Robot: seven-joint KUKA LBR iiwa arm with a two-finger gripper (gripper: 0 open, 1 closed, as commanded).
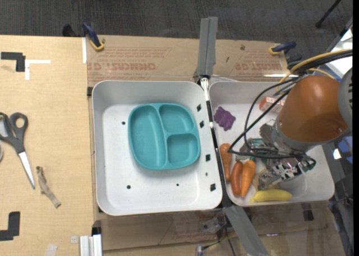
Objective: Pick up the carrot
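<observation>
Just left of the gripper (pixel 276 174), down in the right bin (pixel 322 190), the carrot (pixel 245 176) is found lying lengthwise, squeezed against a second orange piece (pixel 235 177) and close to a banana (pixel 272 195). For a clean pick, the gripper probably needs to be shifted left and centred over the carrot alone, with the neighbour kept out of the pinch. The arm is bent steeply down over the bin, orange band (pixel 311 109) on top. Whether the gripper is spread or closed can't be told; nothing is seen pinched.
</observation>
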